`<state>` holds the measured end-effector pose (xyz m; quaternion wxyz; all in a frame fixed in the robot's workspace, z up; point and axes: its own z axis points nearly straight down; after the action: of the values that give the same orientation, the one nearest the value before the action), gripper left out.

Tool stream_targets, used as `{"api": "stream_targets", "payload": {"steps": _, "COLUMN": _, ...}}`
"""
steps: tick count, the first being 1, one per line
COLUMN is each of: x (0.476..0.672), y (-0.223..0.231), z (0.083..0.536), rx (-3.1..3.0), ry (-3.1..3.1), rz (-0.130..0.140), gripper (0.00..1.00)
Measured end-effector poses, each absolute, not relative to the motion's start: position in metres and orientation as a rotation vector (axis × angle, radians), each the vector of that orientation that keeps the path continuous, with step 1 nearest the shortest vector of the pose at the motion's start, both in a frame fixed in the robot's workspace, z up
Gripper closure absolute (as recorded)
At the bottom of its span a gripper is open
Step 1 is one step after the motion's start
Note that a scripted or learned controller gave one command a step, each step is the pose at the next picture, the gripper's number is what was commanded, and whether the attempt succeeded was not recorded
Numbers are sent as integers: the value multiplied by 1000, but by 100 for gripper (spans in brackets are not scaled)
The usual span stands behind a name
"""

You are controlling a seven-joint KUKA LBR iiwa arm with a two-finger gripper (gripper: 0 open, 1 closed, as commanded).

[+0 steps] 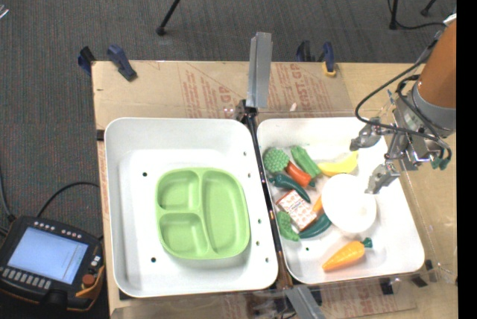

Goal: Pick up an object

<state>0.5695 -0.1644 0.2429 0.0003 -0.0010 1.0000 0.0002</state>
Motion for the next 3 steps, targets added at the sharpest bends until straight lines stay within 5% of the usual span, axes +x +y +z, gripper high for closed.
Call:
{"api": "stream_targets", "payload": {"steps": 1, "x": 576, "y": -127, "z": 127, "rx": 0, "ry": 3153, "rz": 7, "gripper": 0}}
{"api": "stream_targets", "payload": {"steps": 3, "x": 608, "y": -86, "z": 97, "rx": 220, "ry": 3118, "rz": -6, "gripper": 0}}
